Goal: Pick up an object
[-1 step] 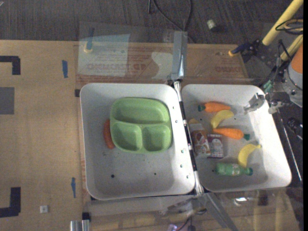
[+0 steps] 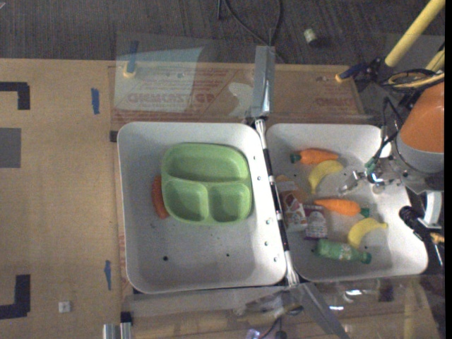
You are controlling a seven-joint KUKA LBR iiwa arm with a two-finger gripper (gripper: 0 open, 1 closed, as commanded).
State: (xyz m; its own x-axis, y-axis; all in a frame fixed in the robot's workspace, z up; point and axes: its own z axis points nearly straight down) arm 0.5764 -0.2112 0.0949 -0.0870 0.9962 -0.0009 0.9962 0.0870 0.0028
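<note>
Two bins (image 2: pixel 134 210): side by side on the worktop (image 2: pixel 56 189).
Left bin: green tray (image 2: pixel 206 182), orange piece (image 2: pixel 159 196) beside it.
Right bin: two carrots (image 2: pixel 339 206), two bananas (image 2: pixel 323 173), green bottle (image 2: pixel 342 251), small packets (image 2: pixel 304 217).
Tool (image 2: pixel 353 181): above the right bin, near the upper banana; grip state cannot be told.

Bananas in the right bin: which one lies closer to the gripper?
The upper banana, just below the top carrot, lies just left of the gripper. The other banana sits farther down, near the green bottle.
</note>
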